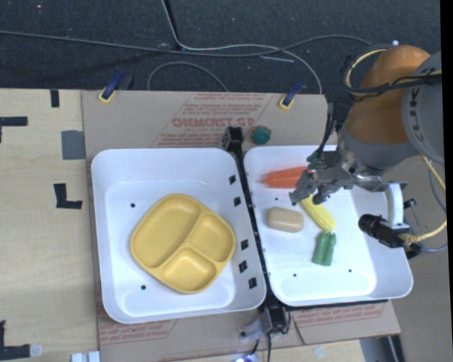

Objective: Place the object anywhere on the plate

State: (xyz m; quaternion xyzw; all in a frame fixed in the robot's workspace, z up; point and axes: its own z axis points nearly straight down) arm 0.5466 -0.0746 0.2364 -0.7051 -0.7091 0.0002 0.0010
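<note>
Single fixed camera above bench (35, 220), slanted down over both bins (109, 218).

I'm seeing a yellow plate (183, 243) in the white left bin (109, 218). In the white right bin (378, 279): orange carrot (283, 177) at twelve o'clock, yellow corn (319, 214), tan potato-like piece (286, 220), green vegetable (324, 248) at six.

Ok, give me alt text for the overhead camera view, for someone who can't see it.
A robot gripper hovers over the right bin, above a carrot, corn cob, beige potato-like piece and green vegetable. The left bin holds a yellow divided plate.
</note>
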